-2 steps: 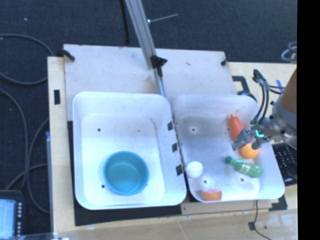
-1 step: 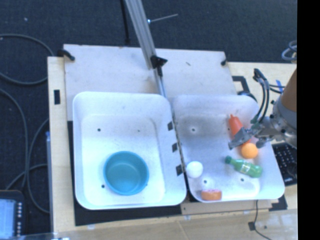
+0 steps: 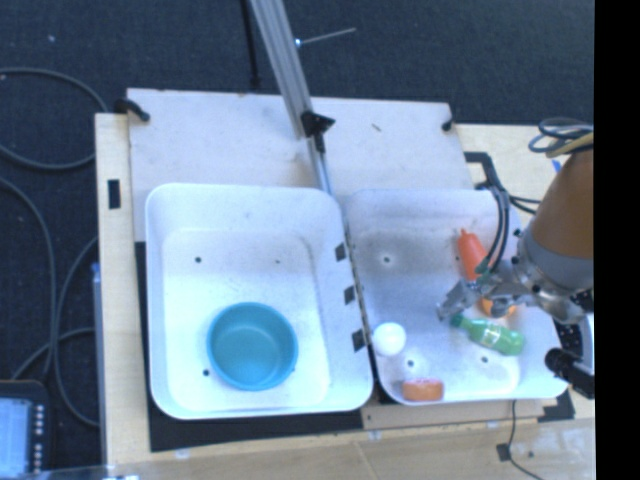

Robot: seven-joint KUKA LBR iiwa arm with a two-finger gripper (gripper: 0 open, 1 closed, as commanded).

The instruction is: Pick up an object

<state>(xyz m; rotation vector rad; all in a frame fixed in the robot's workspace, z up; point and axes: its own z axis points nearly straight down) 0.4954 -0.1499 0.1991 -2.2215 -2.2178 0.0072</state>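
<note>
A: Where is the arm (image 3: 565, 223)?

B: It reaches in from the right, orange band above the wrist, over the right bin (image 3: 420, 218). The hand (image 3: 462, 306) sits low in that bin, toward its right half.

A: What is the hand doing? Spread, pressed together, pinching something?

B: I cannot tell. The metal parts blur together at that spot, and nothing reads clearly as sitting between them.

A: What lies near it?

B: A green bottle (image 3: 492, 335) lies on its side just below and to the right of the hand, very near or touching it; I can't say which. An orange carrot-shaped piece (image 3: 468, 252) lies just above the hand, running roughly up and down the bin. A small orange bit (image 3: 493, 306) shows right beside the hand as well.

A: Anything else in that bin?

B: A white ball (image 3: 389, 339) rests near the bin's left wall, toward the front. An orange and white object (image 3: 423, 389) lies at the front edge, close to the ball but apart from it.

A: And the other bin?

B: The left bin (image 3: 180, 218) holds a blue bowl (image 3: 252, 345), upright, in its front half. Both bins sit side by side on the desk (image 3: 115, 298), and a slanted metal rail (image 3: 285, 58) rises behind them.
</note>
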